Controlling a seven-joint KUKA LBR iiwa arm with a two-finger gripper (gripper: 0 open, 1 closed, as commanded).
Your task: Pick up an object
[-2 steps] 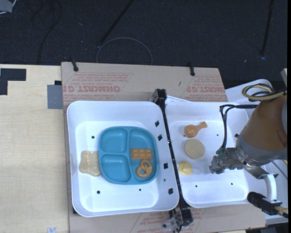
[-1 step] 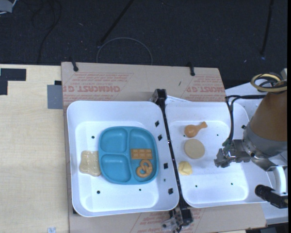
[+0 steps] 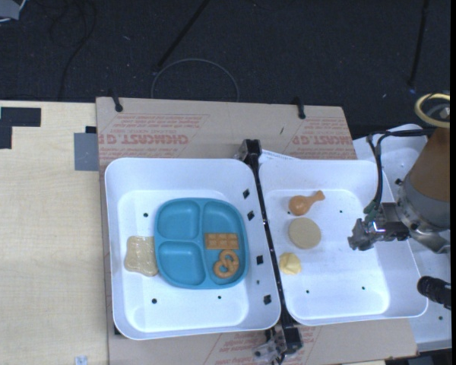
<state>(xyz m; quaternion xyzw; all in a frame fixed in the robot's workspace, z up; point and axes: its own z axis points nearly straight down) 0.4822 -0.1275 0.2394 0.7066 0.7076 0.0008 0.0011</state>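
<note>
The right bin point(image 3: 342, 303) holds an orange drumstick-shaped piece point(image 3: 305, 201), a round tan disc point(image 3: 305, 233) and a small yellow lump point(image 3: 289, 263). My gripper point(image 3: 359, 236) hovers at the bin's right side, to the right of the tan disc and apart from it, with nothing visible between its fingers. The left bin point(image 3: 133, 310) bears a blue divided plate point(image 3: 199, 242) with a waffle piece point(image 3: 221, 241) and a pretzel point(image 3: 226, 265) in its right compartments. A pale bread slice point(image 3: 140, 255) lies beside the plate's left edge.
A black divider point(image 3: 260, 234) runs between the two bins. Both bins rest on a cardboard sheet point(image 3: 213, 131). A wooden benchtop point(image 3: 38, 242) spreads to the left. The grey arm with its orange band point(image 3: 433, 181) enters from the right.
</note>
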